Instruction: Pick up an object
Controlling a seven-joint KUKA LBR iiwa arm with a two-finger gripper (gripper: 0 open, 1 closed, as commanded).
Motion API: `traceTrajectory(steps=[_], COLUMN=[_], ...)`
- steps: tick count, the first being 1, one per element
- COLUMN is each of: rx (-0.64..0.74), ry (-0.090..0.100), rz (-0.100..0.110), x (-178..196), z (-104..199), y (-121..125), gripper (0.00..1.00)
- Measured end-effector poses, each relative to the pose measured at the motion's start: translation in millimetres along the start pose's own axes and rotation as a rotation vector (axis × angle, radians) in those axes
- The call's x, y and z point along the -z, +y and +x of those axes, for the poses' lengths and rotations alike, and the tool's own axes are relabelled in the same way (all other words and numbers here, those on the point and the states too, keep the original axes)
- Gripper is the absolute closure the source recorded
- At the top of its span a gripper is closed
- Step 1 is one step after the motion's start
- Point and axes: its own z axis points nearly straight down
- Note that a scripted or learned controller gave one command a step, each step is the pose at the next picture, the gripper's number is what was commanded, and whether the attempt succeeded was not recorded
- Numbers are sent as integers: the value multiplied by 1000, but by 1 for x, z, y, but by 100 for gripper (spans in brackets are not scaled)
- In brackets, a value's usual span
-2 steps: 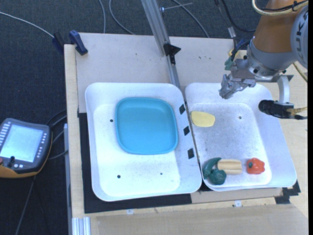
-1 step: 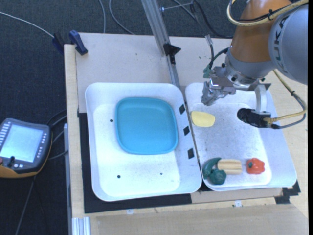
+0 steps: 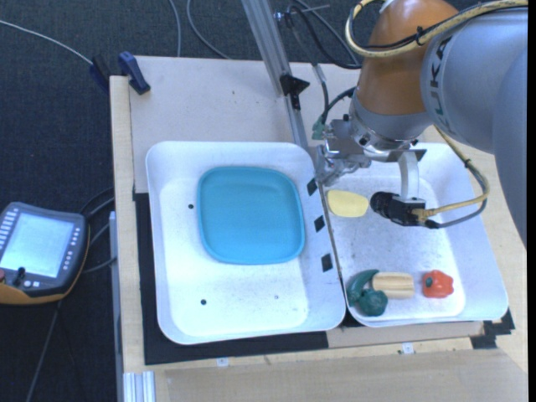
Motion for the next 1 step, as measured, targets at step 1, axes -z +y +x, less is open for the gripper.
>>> traceTrajectory(steps=[1], rx=[0], ry=[0], rz=[0], x=[-7], z=[53], y=[-17], gripper=[100])
